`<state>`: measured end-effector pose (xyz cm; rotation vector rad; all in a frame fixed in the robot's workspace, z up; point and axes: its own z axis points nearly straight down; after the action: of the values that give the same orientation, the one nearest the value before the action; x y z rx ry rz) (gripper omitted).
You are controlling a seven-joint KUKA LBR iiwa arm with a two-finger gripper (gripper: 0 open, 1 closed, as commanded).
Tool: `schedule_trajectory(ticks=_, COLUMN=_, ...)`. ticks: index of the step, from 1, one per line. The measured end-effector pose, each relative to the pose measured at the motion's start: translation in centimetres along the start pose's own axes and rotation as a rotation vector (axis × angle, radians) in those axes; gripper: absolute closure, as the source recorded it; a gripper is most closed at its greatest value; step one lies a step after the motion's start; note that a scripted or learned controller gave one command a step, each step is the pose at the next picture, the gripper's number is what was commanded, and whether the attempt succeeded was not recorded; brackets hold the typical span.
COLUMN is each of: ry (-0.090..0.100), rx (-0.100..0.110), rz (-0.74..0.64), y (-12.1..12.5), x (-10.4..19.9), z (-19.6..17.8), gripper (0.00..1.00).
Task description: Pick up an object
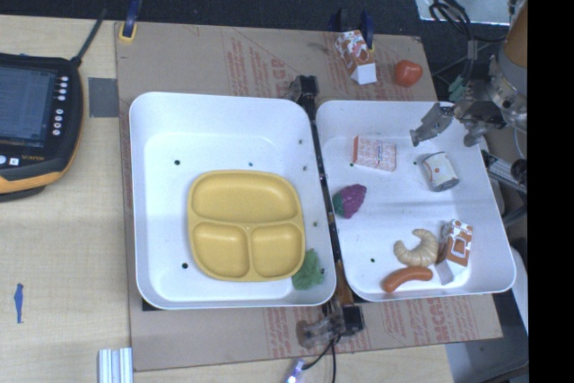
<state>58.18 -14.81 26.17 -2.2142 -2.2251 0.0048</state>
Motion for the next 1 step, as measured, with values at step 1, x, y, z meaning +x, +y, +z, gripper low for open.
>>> schedule_trajectory(ticks=1, ry=-0.002, rx=0.002, rz=0.001, y=3.76, x=-6.50, z=5.53, gripper=0.00)
